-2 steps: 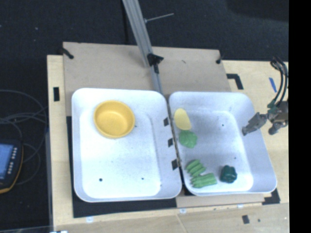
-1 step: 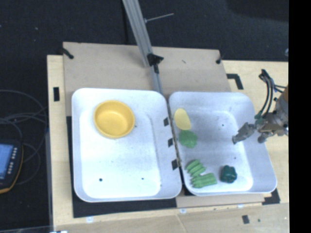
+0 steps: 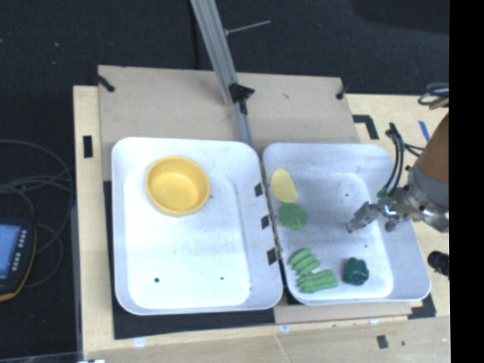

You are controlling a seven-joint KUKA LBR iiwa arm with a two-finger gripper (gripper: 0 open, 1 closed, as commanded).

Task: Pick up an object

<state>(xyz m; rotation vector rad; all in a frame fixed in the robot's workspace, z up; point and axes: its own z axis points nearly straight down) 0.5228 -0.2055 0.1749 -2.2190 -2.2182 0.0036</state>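
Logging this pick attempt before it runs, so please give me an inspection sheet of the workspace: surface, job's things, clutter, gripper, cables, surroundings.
Surface: left bin and right bin side by side on a tan bench.
Job's things: yellow bowl in left bin; pale yellow piece, green ball, two green pods, dark green piece in right bin.
Clutter: nothing seen.
Gripper: gripper over right bin, holding nothing.
Cables: black cables by the arm; more on the floor at left.
Surroundings: metal pole, handheld screen.

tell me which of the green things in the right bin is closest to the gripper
The dark green piece in the right bin's front corner, below the gripper. It is darker than the round green piece and the ridged pair lying further left.
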